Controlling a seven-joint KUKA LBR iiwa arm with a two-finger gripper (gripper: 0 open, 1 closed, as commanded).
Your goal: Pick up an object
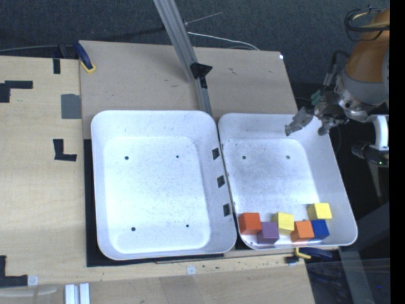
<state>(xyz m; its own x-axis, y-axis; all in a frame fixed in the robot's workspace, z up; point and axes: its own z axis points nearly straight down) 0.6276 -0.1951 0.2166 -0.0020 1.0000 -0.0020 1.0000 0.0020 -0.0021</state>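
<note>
Several small blocks lie along the near edge of the right bin (272,170): an orange block (249,222), a purple block (270,232), a yellow block (285,221), a second orange block (304,230), a blue block (320,229) and another yellow block (321,211). My gripper (308,127) hangs over the far right corner of that bin, well away from the blocks. It is open, with nothing between its fingers.
The left bin (152,182) sits beside the right one, with black clips on the shared wall. A slanted metal pole (180,33) rises behind the bins. The bench's right edge runs close to the right bin.
</note>
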